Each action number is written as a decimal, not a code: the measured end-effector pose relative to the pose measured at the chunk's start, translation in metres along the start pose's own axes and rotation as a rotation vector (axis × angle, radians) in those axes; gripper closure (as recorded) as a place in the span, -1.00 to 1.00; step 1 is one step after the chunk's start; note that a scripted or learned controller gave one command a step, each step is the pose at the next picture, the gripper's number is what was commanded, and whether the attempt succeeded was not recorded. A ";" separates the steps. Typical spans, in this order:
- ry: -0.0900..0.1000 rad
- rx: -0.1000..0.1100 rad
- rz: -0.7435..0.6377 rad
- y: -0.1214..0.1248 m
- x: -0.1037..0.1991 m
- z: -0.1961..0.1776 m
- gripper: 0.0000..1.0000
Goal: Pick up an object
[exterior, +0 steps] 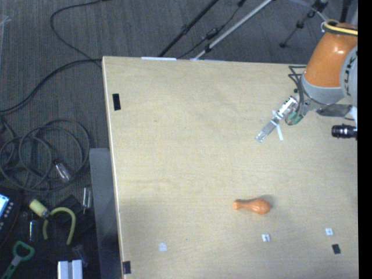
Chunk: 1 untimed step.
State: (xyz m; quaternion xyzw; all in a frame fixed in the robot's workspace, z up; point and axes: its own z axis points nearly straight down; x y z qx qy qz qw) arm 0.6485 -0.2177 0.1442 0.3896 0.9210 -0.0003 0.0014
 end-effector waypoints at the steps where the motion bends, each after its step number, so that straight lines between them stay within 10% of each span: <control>1: 0.000 0.001 -0.146 0.009 -0.014 0.060 -1.00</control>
